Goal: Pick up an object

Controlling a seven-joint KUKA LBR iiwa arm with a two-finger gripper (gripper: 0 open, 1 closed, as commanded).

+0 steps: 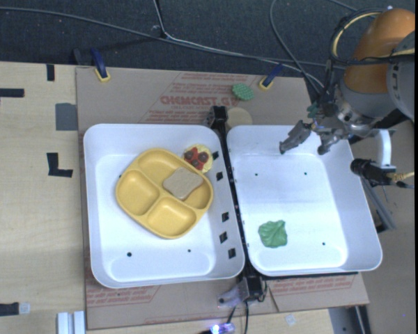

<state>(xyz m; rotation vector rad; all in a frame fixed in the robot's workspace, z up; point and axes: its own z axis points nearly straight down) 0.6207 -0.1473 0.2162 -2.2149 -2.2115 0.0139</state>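
Left bin [104, 207]: yellow tray [164, 192] with toast [182, 182]. Right bin [355, 242]: green leaf [272, 233] near edge, unobstructed. My gripper [308, 142] hovers at far side, fingers spread wide, holding nothing

A sectioned tray [164, 192] lies in the left bin [104, 207]; a leaf-shaped piece [272, 233] lies in the right bin [348, 207]

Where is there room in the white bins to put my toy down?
The right bin has the most bare floor: all the space between the gripper at its top and the green leaf near its bottom. The left bin is crowded by the yellow tray; only its bottom strip is free.
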